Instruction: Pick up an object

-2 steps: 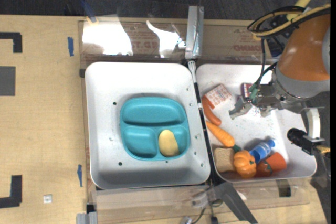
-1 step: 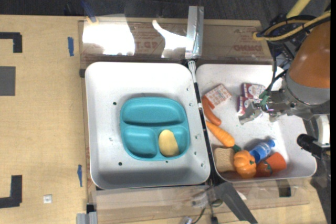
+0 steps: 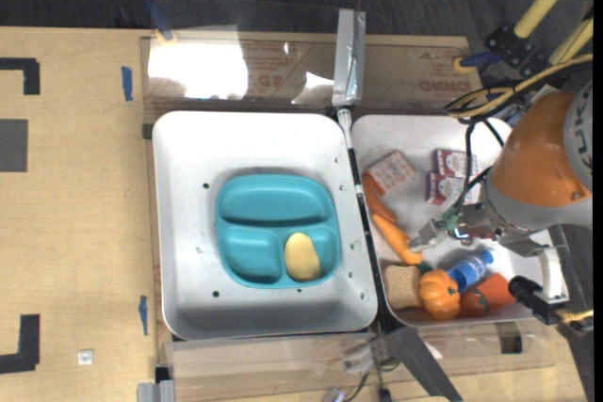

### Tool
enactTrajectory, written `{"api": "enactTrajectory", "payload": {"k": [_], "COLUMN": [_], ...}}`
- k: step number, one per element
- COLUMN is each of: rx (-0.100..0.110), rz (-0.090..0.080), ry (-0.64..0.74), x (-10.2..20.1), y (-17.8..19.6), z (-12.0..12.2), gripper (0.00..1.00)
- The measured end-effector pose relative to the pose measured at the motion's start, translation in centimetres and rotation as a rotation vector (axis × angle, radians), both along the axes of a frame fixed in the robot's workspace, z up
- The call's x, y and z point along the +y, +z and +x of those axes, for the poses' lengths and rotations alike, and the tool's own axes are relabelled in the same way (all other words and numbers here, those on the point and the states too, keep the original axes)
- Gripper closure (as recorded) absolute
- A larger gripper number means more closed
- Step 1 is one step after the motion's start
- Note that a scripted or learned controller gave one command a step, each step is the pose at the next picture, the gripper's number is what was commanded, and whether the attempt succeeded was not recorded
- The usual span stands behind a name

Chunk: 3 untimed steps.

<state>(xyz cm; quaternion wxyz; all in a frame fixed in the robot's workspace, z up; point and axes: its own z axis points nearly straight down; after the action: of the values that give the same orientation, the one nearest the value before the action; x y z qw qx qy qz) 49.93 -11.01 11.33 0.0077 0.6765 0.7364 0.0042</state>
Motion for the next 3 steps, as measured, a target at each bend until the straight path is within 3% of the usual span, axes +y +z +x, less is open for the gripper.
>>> {"api": "enactTrajectory", "payload": {"k": [1,2,3], "rx": [-0.021,-0.025,0.007], "rz": [-0.001,0.000,0.003], "ry": [-0.067,-0.177,-0.132], "x": [0.9,0.4,1.4], "y": [-1.0,-1.1,-2.6], "z": [-0.5,-0.8,3.8], "gripper": [0.00,0.00,0.00]}}
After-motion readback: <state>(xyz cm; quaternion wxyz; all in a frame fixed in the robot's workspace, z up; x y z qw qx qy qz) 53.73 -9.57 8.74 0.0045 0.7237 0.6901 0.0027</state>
